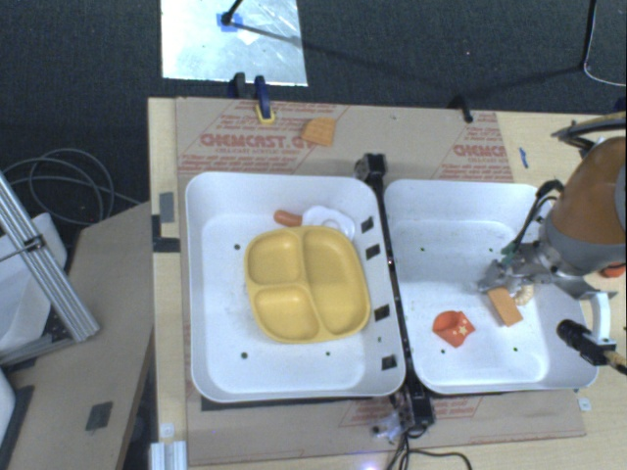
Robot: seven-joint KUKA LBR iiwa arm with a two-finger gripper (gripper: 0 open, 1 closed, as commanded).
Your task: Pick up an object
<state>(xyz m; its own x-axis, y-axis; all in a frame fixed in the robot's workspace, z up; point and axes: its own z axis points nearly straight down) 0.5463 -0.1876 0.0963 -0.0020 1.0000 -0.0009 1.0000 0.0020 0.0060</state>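
Gripper [506,284] low in the right bin [441,213]
Fingers' state I cannot tell; tan block [506,307] just beneath, red piece [453,327] nearby

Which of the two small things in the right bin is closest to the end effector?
The tan block, right beside the end effector; the red piece lies farther left.

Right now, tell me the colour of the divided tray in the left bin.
Yellow: the divided tray, camera view.
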